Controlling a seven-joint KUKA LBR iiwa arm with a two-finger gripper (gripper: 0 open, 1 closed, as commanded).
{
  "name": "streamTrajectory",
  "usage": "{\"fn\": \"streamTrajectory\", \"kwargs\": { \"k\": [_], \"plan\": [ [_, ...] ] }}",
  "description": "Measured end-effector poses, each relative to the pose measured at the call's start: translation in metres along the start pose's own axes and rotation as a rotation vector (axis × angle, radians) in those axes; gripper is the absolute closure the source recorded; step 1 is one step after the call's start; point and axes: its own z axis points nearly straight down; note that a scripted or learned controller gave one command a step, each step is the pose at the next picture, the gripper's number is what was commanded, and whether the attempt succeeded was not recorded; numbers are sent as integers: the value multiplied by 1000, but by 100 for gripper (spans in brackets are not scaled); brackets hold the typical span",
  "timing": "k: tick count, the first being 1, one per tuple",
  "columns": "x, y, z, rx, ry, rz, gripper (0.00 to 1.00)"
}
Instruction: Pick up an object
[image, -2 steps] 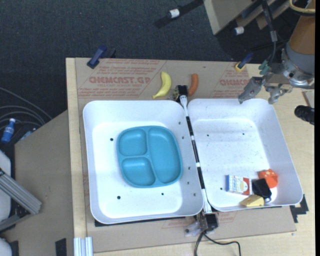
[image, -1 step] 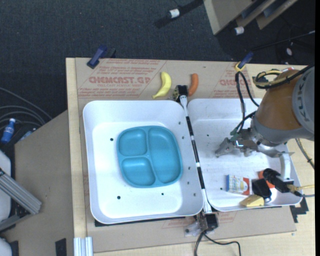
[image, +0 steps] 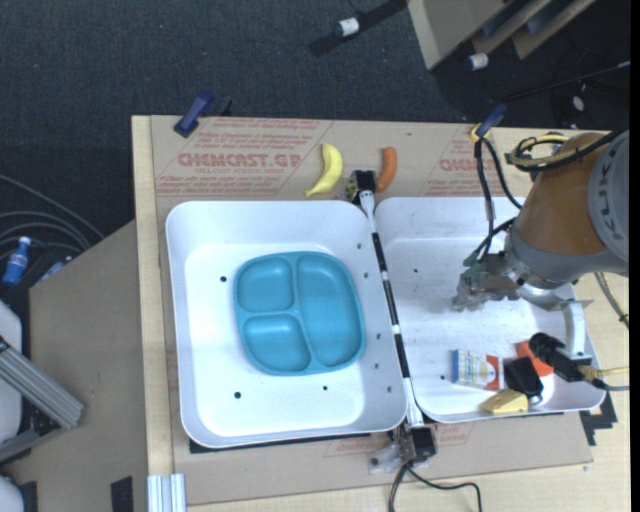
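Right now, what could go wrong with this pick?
1. The gripper is over bare floor in the right bin; closing here would likely grab nothing.
2. The box and yellow piece lie close to that bin's near wall, so a grasp there may strike the rim.

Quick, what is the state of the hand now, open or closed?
Hand: cannot be told from this view; it is down in the right bin.
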Motion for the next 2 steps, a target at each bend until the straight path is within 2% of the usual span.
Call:
{"fn": "streamTrajectory", "kwargs": {
  "k": [1, 2],
  "plan": [
    [84, 80, -68, -2, 1, -4, 100],
    [141, 108, -67, -1, 1, -4, 100]
  ]
}}
